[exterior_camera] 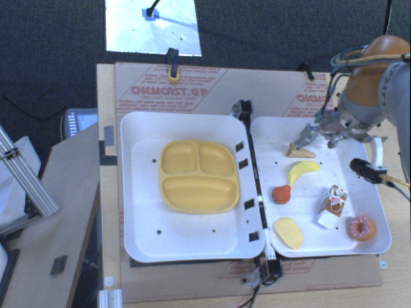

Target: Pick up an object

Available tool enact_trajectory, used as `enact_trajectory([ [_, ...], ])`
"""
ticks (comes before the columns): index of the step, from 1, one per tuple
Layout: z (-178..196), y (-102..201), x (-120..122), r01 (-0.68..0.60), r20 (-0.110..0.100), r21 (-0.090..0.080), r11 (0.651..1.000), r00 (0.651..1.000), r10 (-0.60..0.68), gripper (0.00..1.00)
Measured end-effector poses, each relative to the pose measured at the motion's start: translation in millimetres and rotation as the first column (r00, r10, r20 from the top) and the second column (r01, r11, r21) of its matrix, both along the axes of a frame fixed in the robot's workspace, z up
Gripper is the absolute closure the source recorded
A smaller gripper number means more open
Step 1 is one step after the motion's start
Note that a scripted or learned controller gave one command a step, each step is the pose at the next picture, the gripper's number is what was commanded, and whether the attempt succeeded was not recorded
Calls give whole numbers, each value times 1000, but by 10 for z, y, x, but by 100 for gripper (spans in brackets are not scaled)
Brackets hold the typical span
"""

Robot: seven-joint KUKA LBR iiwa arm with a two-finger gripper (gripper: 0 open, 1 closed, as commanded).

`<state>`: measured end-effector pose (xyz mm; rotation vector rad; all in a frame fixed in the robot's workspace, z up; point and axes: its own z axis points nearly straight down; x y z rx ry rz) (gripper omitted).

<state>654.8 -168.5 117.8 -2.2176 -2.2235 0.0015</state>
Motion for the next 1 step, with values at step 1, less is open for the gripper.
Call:
enact_trajectory([
  [1,141,-4,21,-1,7,-2,1000,1000,1,100],
])
